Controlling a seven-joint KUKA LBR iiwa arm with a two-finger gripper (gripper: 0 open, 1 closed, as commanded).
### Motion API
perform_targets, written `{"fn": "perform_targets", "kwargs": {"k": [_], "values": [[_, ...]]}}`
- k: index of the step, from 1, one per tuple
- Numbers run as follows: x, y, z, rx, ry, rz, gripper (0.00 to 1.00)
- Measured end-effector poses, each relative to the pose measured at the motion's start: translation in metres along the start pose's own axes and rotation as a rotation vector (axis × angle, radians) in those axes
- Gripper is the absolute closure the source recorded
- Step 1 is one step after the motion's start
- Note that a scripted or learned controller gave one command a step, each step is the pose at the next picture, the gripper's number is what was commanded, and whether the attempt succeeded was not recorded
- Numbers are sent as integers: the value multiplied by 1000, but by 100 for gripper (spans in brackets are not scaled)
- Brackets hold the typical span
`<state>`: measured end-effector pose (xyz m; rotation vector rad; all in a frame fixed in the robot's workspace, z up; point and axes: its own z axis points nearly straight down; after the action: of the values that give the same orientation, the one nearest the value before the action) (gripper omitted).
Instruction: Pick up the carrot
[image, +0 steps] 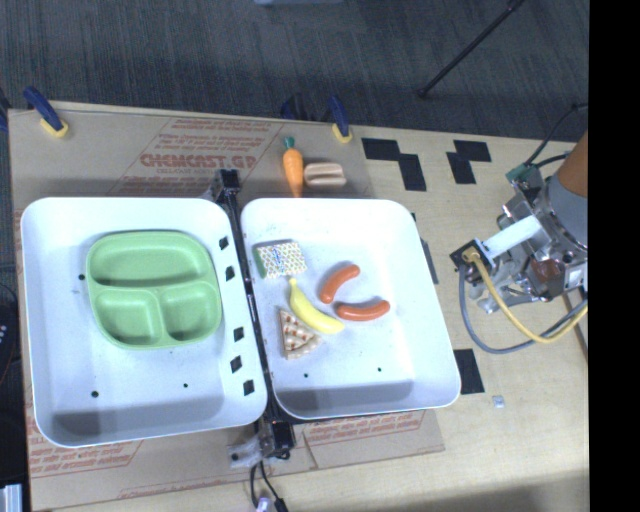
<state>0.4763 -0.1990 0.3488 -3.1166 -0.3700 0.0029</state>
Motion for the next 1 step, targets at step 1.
{"fn": "perform_targets", "kwargs": {"k": [1], "values": [[15,-63,123,3,-3,28,100]]}}
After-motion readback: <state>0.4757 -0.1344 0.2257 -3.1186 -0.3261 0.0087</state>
